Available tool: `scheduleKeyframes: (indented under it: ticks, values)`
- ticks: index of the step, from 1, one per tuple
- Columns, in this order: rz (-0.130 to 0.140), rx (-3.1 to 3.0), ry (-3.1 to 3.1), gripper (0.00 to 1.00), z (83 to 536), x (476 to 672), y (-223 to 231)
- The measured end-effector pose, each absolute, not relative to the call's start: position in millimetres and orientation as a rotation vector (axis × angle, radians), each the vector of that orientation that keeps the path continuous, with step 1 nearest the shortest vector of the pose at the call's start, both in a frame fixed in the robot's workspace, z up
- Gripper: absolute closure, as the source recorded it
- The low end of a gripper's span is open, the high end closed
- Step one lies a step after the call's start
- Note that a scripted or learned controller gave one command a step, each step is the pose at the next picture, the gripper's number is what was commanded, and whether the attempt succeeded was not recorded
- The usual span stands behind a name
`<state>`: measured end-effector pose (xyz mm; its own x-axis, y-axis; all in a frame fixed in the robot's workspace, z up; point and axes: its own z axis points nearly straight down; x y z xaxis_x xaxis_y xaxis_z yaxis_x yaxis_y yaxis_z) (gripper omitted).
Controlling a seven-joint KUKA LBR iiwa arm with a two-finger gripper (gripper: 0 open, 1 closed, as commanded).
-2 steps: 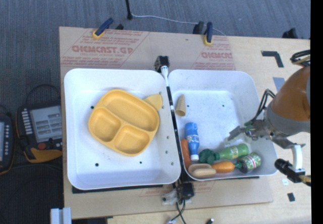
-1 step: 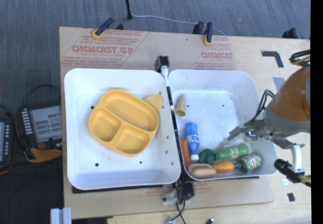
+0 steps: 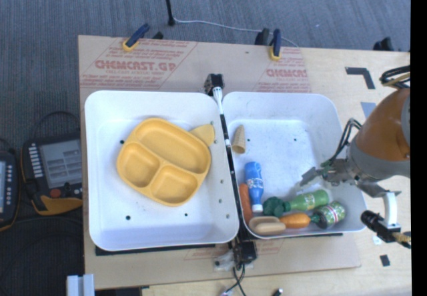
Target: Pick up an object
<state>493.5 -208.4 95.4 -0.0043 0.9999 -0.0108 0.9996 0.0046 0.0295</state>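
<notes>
Two shallow white bins sit side by side on a wooden bench. The left bin holds a yellow divided tray with three compartments, lying flat near its middle, and a pale yellow wedge touches the tray's edge at about two o'clock.

The right bin carries its clutter toward the six o'clock side. A tan cone-shaped piece lies near the dividing wall at about ten o'clock from the bin's centre. Below it a blue bottle with a white cap lies with its cap pointing toward six o'clock. An orange carrot-like stick rests beside the bottle, against the dividing wall. At the bin's six o'clock edge a hot-dog bun lies next to an orange oval piece. A dark green lump touches a green bottle lying on its side, and a small green can lies at four o'clock from that bottle.

The arm comes in from three o'clock, its orange band over the bin's right rim. The gripper hangs low over the bin, just at twelve o'clock from the green bottle. I cannot tell how its jaws stand, and nothing is visibly between them.
</notes>
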Motion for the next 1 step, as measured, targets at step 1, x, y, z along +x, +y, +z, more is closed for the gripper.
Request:
scheduleKeyframes:
  ticks: [1]
  values:
    - [0.023,2.196,2.210,0.00,95.5,493.7,-209.9]
